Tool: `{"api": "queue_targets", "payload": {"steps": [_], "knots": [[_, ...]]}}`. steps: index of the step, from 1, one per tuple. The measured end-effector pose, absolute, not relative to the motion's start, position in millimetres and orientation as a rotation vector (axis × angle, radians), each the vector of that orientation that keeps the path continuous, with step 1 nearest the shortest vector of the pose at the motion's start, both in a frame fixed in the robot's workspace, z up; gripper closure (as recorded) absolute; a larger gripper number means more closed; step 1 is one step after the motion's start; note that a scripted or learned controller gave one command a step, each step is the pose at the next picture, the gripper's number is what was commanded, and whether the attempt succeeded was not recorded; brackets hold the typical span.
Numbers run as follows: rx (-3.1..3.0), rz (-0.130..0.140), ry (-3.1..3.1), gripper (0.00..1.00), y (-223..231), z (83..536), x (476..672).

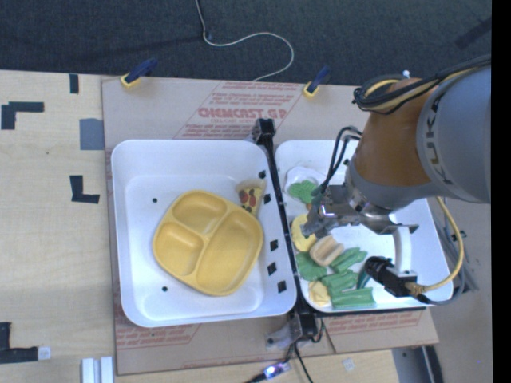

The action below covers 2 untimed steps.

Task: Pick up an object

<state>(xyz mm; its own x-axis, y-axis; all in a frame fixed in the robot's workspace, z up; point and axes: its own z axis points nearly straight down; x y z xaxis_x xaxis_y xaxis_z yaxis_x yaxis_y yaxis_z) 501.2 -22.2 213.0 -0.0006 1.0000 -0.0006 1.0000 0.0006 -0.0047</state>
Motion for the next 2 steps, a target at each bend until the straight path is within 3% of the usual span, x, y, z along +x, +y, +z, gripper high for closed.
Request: {"api": "queue_targets", "payload": {"steps": [1, 2], "knots": [[-2.219, 0.002, -2.222, 1.00, -19.9, 232.8, 507.7], [-2.219, 0.004, -2.221, 1.00, -22.2, 232.7, 498.1]]}}
